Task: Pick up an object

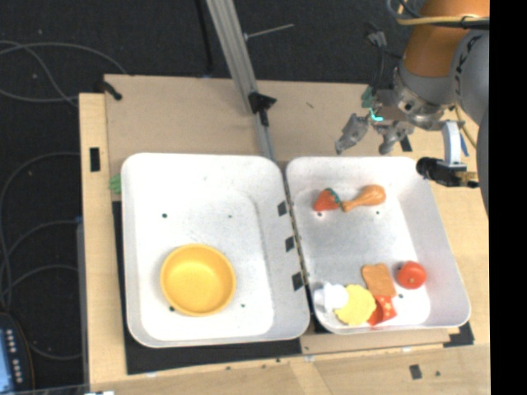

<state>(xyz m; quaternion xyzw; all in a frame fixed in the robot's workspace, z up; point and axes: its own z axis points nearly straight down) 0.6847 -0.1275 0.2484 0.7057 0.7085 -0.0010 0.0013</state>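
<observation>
We find no text, label, brand, number or sign that can be read anywhere in this view. The two shallow white plastic bins (272, 220) carry only small dark specks, and the pale brown board of the bench (181, 113) carries no lettering we can make out. A small device at the lower left corner (10, 360) shows faint bluish marks, too small and blurred for us to read.
</observation>
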